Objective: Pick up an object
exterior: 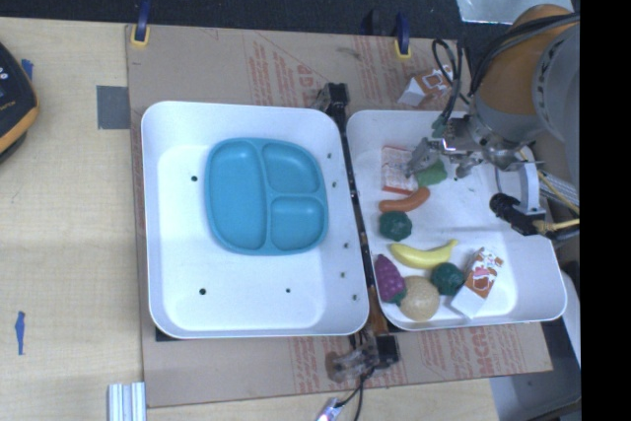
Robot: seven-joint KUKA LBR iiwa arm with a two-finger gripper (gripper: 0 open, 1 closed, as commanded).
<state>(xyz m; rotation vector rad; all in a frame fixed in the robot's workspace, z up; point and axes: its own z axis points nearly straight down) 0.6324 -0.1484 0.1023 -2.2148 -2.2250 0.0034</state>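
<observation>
A: Going from the left, what lies there?

B: The left shallow white bin point(168, 291) bears a light blue plastic plate with three compartments point(266, 194). The right shallow white bin point(537, 286) carries the toy food.

A: Which pieces?

B: A purple grape cluster point(388, 278), a dark green broccoli piece point(395, 226), an orange-red sausage point(405, 200), a beige round ball point(419, 298), a yellow banana point(424, 253), a second dark green piece point(448, 277) and a red-and-white packet point(483, 272).

A: And the grey gripper point(437, 156)?

B: It sits low at the bin's upper part. A small green piece point(431, 174) lies right at its fingertips, beside a red-and-white card point(396, 170). Whether the fingers grip the piece cannot be told.
</observation>
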